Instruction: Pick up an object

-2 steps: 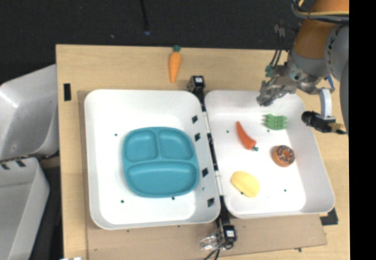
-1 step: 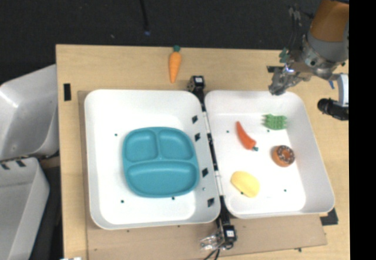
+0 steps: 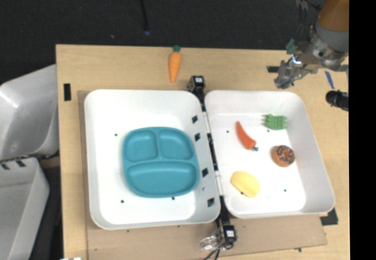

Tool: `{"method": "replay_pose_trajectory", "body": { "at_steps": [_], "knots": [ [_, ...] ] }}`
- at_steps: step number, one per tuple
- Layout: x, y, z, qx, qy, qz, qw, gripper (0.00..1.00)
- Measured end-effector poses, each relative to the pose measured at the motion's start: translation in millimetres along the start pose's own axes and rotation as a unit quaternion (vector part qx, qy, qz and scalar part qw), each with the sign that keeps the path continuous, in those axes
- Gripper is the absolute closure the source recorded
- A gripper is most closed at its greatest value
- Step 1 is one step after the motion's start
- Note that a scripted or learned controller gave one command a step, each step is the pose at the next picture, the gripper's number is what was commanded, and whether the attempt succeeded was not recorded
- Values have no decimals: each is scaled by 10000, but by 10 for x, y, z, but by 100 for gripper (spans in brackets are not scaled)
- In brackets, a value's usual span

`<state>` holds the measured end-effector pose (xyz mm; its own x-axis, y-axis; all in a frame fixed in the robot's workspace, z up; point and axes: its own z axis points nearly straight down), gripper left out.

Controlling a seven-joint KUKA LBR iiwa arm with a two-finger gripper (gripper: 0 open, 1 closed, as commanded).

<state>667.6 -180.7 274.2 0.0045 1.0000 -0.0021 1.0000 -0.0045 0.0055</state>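
Hovering arm [image 3: 333, 15]: above bench's far right corner, outside both bins.
Left bin [image 3: 100, 135]: holds teal divided plate [image 3: 160, 160].
Right bin [image 3: 305, 182]: holds yellow piece [image 3: 245, 183], red pepper [image 3: 246, 136], green toy [image 3: 275, 122], brown round toy [image 3: 283, 155].
Gripper [image 3: 289, 72]: grasps nothing; opening unclear.
Carrot [image 3: 174, 65]: on bench, behind bins.
Tip: descend centred on one isolated item, clear of the wall.

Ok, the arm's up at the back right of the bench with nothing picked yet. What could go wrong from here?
1. The gripper is over bare bench behind the right bin; closing there would likely grab nothing.
2. The red chili pepper, green toy and round brown piece lie close together, so a descent on one could nudge another.
3. The carrot lies outside both bins on the bench and may be ignored.
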Motion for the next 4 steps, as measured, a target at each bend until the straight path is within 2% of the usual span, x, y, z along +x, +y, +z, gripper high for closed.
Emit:
{"method": "replay_pose_trajectory", "body": {
  "at_steps": [1,2,4],
  "knots": [
    [534,-241,-24,24,12,-49,10000,100],
    [929,-418,93,31,10,-46,10000,100],
    [1632,-937,103,32,14,-47,10000,100]
  ]
}}
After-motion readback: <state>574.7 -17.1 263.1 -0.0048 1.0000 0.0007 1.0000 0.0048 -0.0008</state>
